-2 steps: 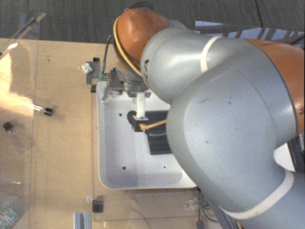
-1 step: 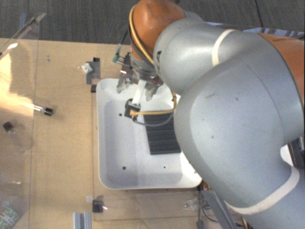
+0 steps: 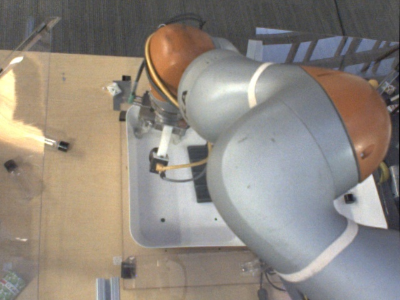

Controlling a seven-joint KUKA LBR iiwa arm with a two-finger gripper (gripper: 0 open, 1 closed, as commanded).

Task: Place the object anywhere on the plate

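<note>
Hanging over a white bin (image 3: 142,220) on the wooden bench (image 3: 81,186) by dark carpet (image 3: 94,11), the pincer's (image 3: 153,121) grip cannot be told.

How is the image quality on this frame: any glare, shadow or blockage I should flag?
Camera view: a bright patch of light washes out the bench top at upper left; the arm sits close to the lens and covers most of the white bin; a soft shadow falls on the bin floor beside it; focus looks fair, slightly grainy.

White bin (image 3: 142,227) on wooden bench (image 3: 81,217), small black-capped stick (image 3: 56,144) left of the bin, black clip (image 3: 128,269) just below it
</note>
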